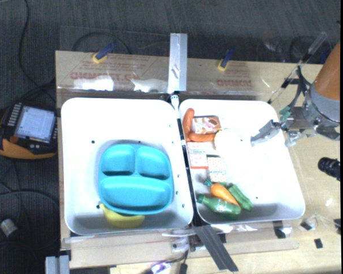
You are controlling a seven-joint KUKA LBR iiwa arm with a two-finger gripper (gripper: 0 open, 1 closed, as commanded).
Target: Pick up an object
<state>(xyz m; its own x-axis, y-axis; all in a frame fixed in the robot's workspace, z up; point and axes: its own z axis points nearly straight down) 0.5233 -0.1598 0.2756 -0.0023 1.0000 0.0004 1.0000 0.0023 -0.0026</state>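
A toy carrot (223, 192) is lying among play food against the right bin's (274, 170) left wall, well apart from the gripper (267, 133) hovering near the far right rim, jaws seemingly spread, gripping nothing.

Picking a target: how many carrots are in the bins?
1: an orange carrot in the right bin, near its front-left corner, lying against green vegetables. Others could be hidden underneath.
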